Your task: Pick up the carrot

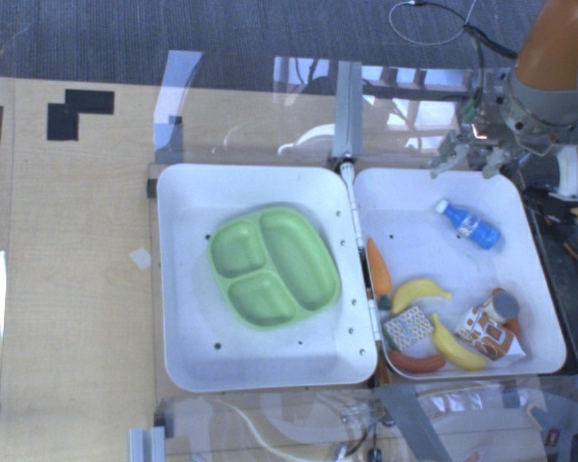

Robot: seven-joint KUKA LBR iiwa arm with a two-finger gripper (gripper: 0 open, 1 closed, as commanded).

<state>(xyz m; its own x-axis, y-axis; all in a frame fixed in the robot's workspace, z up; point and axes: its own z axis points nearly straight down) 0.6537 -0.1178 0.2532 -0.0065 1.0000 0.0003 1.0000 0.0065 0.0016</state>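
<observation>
The carrot point(378, 269) lies in the right bin point(530, 258), pressed along that bin's left wall, its long axis running near-to-far with a slight slant. Just near of it sit two bananas point(441, 323), a waffle-patterned piece point(408, 328) and a red sausage-like item point(416, 361); a blue bottle point(469, 225) lies farther right, and a small carton point(486, 330) rests in the near right corner. The left bin point(183, 258) holds a green divided plate point(273, 267).

The gripper point(469, 157) hangs over the far rim of the right bin, well apart from the carrot. Its jaws look spread and hold nothing. From there, the carrot lies to the left and nearer; I judge the jaws should close across its width, though the wall leaves little room on that side.
</observation>
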